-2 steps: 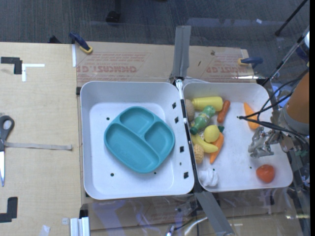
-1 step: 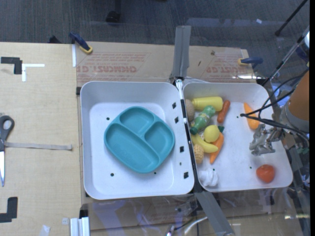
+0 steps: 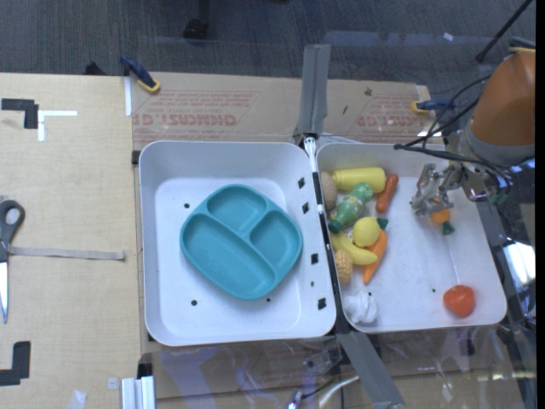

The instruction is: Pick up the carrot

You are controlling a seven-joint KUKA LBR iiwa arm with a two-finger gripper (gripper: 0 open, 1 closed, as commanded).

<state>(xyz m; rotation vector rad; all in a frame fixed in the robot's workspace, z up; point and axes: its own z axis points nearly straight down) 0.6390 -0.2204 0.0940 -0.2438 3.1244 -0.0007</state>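
A white garlic bulb [image 3: 363, 307] sits at the right bin's [image 3: 426, 318] near edge, a red tomato [image 3: 459, 301] beside it. Two carrots lie in the toy-food pile — one [image 3: 387, 192] by the yellow piece, one [image 3: 375, 256] lower. The jaws hover over a small orange piece [image 3: 440, 218]; whether spread or pinching, I cannot tell. A blue tray [image 3: 241, 241] fills the left bin.

I see two bins side by side: the left bin [image 3: 153, 254] holds a divided plate [image 3: 242, 240]. In the right bin [image 3: 426, 305], toy foods crowd its left wall: a corn cob [image 3: 359, 178] at the back, a carrot [image 3: 387, 192] just right of it, a lemon [image 3: 366, 231] and a banana [image 3: 352, 249] nearer me. A tomato [image 3: 459, 301] lies apart at the front right. The gripper [image 3: 432, 196] sits over the bin's back right. Scissors [image 3: 8, 245] lie far left on the bench.
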